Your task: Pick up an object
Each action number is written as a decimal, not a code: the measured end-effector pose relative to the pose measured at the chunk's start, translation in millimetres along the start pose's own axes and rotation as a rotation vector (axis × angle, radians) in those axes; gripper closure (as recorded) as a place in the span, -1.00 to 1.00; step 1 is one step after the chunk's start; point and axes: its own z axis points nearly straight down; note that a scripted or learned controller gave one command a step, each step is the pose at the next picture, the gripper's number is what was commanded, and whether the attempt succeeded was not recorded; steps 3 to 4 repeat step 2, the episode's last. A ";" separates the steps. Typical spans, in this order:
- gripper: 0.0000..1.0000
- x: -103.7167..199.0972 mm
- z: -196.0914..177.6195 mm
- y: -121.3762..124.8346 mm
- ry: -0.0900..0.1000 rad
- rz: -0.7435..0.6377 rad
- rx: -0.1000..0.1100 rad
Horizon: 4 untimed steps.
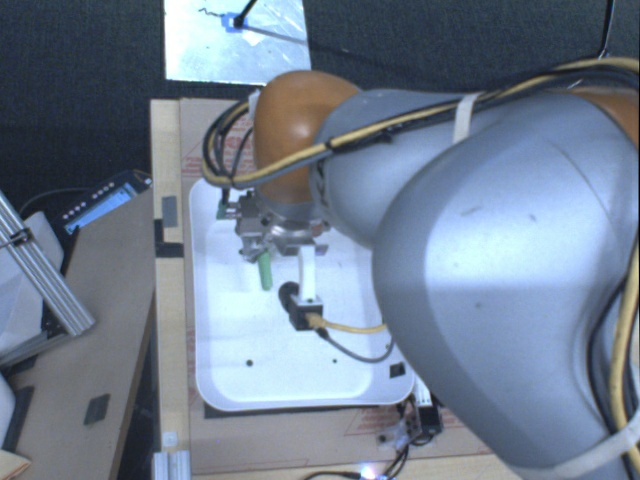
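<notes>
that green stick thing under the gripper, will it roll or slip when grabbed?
The green stick looks slim and rounded, lying in the white bin, so a sideways nudge would probably roll it. It seems small and light, likely easy to lift. Its smooth look suggests it may slip from the gripper if caught off-centre.

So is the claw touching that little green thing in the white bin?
Cannot tell. In the camera view the green thing sits right under the claw in the white bin, but the arm's bulk hides where they would meet.
</notes>
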 end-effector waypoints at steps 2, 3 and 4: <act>1.00 -21.9 -52.7 -50.0 0.000 0.003 -0.006; 1.00 -21.9 -52.7 -50.0 0.000 0.003 -0.006; 1.00 -21.9 -52.7 -50.0 0.000 0.003 -0.006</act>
